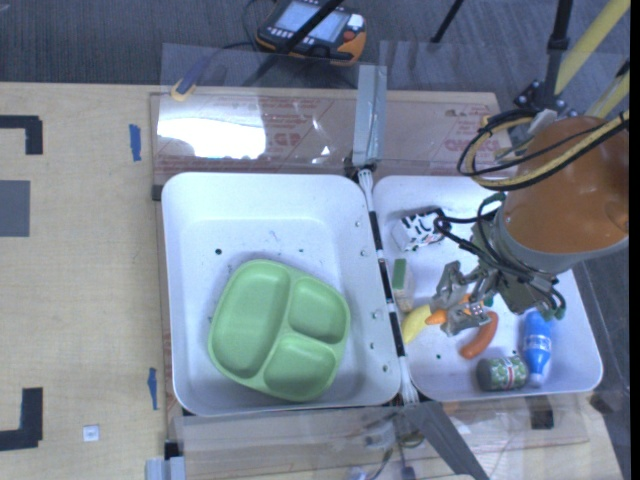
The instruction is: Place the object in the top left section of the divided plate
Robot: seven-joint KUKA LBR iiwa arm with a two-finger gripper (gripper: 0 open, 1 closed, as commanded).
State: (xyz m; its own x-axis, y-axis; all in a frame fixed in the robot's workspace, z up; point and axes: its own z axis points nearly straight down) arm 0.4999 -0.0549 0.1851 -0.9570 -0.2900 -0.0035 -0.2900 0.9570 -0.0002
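Jaws: can't tell, gripper (462, 306) low in right bin (590, 368) clutter | obj: unclear which; carrot (478, 336), bottle (537, 346), can (501, 372) close by | plate (280, 330) in left bin, sections bare | risk: crowding → wrong/double grab, slip.

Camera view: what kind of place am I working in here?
Probably a robotics lab test bench: two white bins side by side, blue tape marks on the wooden benchtop, and a handheld controller with cables behind.
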